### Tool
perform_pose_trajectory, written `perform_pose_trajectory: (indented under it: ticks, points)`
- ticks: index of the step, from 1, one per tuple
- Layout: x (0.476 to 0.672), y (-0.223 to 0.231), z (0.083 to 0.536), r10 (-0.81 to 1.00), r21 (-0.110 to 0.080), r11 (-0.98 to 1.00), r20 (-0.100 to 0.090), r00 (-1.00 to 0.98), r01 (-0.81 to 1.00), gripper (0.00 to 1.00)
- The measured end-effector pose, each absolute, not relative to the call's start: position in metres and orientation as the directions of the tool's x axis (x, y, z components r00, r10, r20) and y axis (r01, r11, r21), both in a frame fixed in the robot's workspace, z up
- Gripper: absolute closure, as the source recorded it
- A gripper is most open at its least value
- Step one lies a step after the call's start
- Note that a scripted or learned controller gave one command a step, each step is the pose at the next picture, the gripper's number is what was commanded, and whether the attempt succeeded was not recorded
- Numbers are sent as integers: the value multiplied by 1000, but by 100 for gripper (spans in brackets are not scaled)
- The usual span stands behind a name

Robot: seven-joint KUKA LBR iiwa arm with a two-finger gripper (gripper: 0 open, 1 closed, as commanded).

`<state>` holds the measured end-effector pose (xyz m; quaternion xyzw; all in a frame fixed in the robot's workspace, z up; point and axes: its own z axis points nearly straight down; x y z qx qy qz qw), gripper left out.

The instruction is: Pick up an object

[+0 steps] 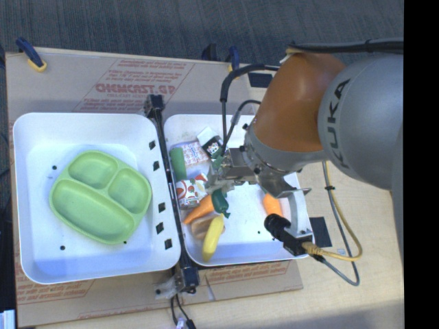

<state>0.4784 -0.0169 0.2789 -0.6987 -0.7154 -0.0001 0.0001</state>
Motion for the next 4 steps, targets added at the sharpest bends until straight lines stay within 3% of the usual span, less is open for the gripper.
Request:
perform_pose_trajectory:
  ticks: [4]
  points:
    - [483, -16, 320, 999, 17, 53, -2, -53, 998, 100]
